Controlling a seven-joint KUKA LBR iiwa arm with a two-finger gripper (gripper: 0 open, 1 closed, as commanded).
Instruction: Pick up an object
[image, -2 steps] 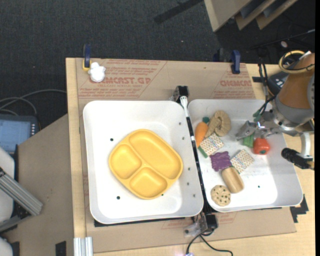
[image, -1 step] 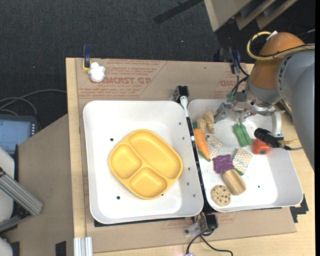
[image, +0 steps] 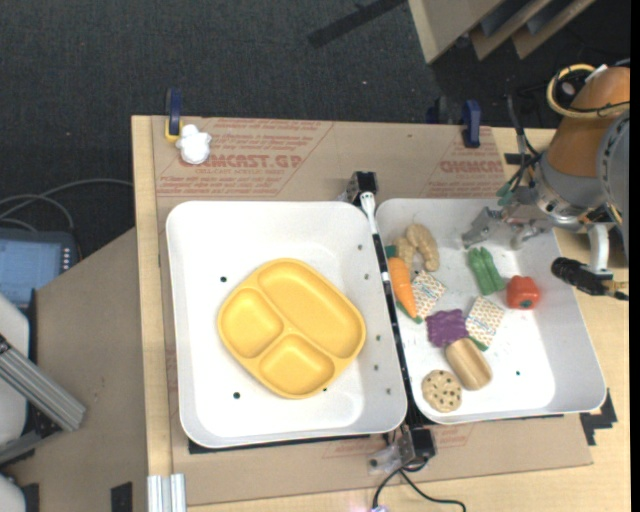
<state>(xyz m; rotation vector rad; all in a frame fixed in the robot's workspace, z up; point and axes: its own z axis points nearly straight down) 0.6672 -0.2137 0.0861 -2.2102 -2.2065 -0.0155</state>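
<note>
Dark grey speckled carpet floor (image: 250, 60) from 9 to 12 o'clock, light wooden table (image: 100, 330) covered by a brown printed cardboard sheet (image: 270, 160), blue clamps (image: 174, 108) at its far edge, pale wooden furniture (image: 500, 30) at 1 o'clock, even overhead light

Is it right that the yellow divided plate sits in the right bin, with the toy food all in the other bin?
Not quite. The camera view shows the yellow divided plate in the left bin; the toy food, such as the carrot and cookie, lies in the right bin.

Arm (image: 590, 130) cut by right edge
</note>
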